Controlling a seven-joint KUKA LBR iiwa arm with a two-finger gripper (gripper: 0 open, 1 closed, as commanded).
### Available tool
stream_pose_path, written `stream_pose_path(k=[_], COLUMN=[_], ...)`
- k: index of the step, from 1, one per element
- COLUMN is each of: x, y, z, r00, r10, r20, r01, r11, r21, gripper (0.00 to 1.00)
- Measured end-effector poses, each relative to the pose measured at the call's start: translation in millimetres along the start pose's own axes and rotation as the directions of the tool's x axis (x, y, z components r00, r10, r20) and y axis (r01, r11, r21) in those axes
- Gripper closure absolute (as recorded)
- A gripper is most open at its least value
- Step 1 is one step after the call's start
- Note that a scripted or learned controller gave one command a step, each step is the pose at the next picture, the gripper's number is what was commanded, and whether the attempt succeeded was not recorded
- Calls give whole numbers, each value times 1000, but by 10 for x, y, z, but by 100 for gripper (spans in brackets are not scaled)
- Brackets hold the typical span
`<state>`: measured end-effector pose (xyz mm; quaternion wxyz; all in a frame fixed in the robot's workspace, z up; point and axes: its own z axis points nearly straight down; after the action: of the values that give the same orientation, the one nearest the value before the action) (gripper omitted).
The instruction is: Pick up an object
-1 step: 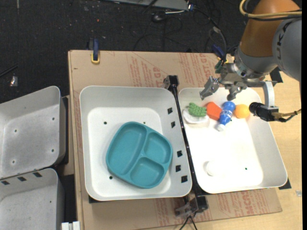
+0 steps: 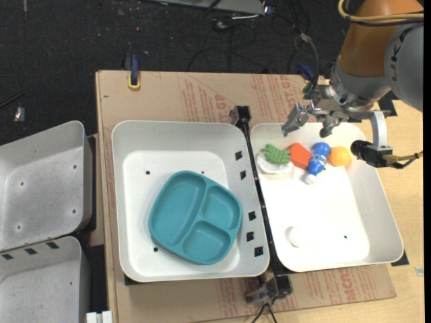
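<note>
Small toys cluster at the back of the right bin (image 2: 337, 241): a green ridged piece (image 2: 275, 154) on a white disc (image 2: 274, 167), an orange-red block (image 2: 300, 155), a blue and white bottle-like toy (image 2: 316, 160) and a yellow-orange ball (image 2: 340, 155). My gripper (image 2: 315, 118) hangs over the bin's back edge, just above and behind this cluster. Its two fingers are spread apart and open, with nothing between them.
The left bin (image 2: 135, 153) holds a teal divided plate (image 2: 195, 217). A small white round piece (image 2: 294, 234) lies near the front of the right bin. A black divider with clips runs between the bins. White trays sit off the bench at the left.
</note>
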<state>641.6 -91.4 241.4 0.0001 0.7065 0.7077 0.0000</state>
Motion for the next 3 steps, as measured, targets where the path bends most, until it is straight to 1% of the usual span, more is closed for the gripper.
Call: stream_pose_path(k=[1,2,3], x=[11,-69,-84], y=[-31,2,18], z=[431,920,1408], r00=[1000,1000,1000], r10=[2,3,3], r20=[0,0,5], r01=[-2,-3,-3], r11=[1000,1000,1000], r21=[3,4,-5], gripper=[0,0,0])
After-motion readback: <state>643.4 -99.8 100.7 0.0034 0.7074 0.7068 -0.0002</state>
